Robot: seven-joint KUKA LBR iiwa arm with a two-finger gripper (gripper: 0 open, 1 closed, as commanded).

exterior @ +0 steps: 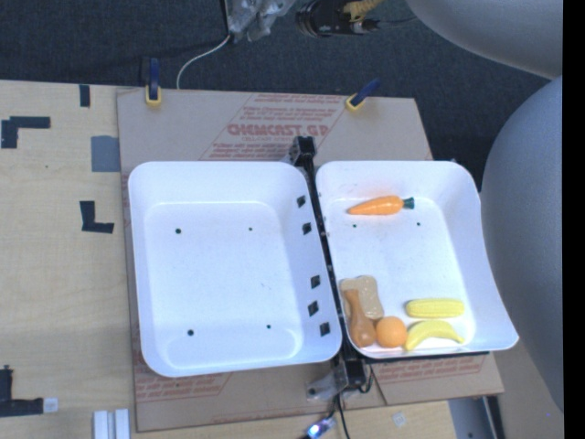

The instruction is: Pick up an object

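We read red "CHEMCAST GP" lettering on the brown cardboard sheet (274, 126) under two shallow white plastic bins, on a pale wooden bench (55, 273) over dark carpet.

The right bin (475, 245) holds:
- an orange toy carrot (375, 207) at its far side
- a tan bread-shaped piece (360, 296), an orange ball (390, 332), a yellow corn cob (434, 308) and a yellow banana (433, 335) clustered near

The grey arm (535, 199) looms at right.
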